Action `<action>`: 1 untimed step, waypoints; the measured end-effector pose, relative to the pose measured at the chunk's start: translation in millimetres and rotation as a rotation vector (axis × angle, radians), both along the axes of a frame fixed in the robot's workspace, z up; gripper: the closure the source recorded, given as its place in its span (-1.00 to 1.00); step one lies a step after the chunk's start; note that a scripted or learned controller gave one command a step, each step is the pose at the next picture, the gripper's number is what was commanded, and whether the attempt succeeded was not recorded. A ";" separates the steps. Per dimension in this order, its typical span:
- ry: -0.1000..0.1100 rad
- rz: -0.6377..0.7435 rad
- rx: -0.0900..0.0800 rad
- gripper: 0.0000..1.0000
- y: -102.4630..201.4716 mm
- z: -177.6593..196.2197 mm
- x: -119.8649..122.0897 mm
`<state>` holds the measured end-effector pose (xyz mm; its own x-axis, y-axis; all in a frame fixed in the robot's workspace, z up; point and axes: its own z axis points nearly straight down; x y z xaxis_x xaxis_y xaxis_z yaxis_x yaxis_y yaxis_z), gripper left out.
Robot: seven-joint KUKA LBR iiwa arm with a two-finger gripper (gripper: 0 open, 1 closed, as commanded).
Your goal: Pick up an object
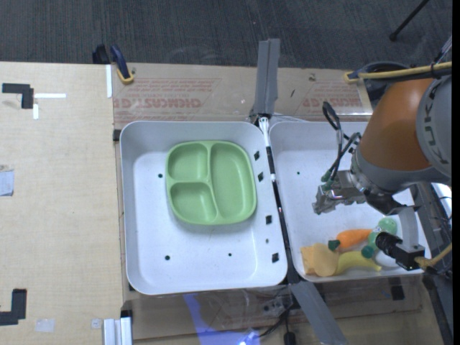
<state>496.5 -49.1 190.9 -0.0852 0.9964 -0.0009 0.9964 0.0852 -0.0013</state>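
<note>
Two white bins, one arm, one small pile of toy food.

Left bin (136, 214): one green three-compartment plate (211, 182). Right bin (302, 164): one carrot (353, 238), one banana (356, 262), one yellow piece (319, 259) at five o'clock; gripper (323, 201) above them, empty, finger state unclear.

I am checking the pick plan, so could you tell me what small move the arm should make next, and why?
Probably shift the gripper toward the near edge of the right bin and lower it over the carrot. The gripper sits above bare bin floor, while the carrot, the banana and a yellow piece are clustered just beyond it in that near corner.
</note>
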 end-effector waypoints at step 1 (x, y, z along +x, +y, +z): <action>0.002 -0.121 0.000 1.00 -50.6 -77.1 -19.9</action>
